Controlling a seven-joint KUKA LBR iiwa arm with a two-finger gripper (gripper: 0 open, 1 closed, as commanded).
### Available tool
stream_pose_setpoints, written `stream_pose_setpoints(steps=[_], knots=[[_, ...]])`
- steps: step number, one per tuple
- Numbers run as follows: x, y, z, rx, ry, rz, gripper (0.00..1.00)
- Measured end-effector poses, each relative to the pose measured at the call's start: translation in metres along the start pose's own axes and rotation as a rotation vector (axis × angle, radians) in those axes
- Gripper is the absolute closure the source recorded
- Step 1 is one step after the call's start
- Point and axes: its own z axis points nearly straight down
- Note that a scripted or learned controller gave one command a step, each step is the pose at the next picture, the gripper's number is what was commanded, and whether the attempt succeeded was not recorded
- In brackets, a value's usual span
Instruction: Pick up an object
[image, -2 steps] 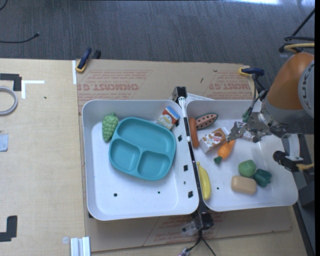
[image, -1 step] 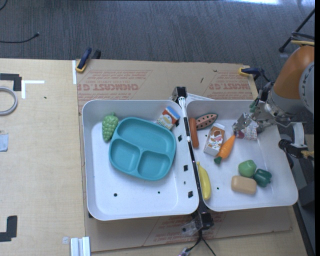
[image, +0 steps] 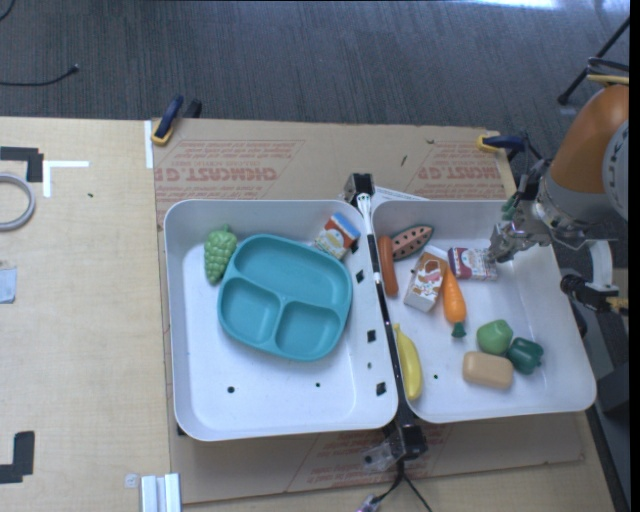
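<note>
Your gripper (image: 503, 243) sits low in the right bin (image: 560, 400), right at a small dark-red carton (image: 470, 263), but you cannot tell its state or whether it grips anything, so nothing looks lifted yet and the pick remains.

The light in here is bright and even, and it seems to come from above, so the two white bins (image: 190, 330) glow almost too white. Shadows are soft and small, like the thin dark edge under the blue tray (image: 285, 297). Most things look sharp, but the arm (image: 590, 150) at the right edge looks a little fuzzy.
</note>
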Motion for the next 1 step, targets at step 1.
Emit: stream_pose_setpoints(steps=[1], knots=[[0.0004,0.0000,0.0001,0.000,0.001,0.000,0.00]])
